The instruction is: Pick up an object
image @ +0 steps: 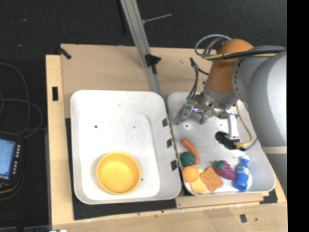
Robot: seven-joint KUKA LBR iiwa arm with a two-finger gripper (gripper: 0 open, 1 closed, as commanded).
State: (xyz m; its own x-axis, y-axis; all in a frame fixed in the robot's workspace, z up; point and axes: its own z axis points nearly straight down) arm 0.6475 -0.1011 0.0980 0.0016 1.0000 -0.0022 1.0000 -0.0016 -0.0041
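My gripper (pixel 192 116) hangs over the far left part of the right bin (pixel 256 153), its two dark fingers spread open with only bare white floor between them. Below it, toward the near side, lies an orange carrot (pixel 189 146) beside a dark green piece (pixel 188 157). Along the near edge sit an orange fruit (pixel 190 173), a brown slice (pixel 211 179), a pale yellow piece (pixel 199 188), purple grapes (pixel 225 168) and a blue bottle (pixel 242 173). None of them touches the gripper.
The left bin (pixel 116 115) holds a yellow bowl (pixel 118 172) at its near side. A grey metal post (pixel 137 30) slants up from between the bins. A black cable end (pixel 224 138) hangs from the arm over the right bin.
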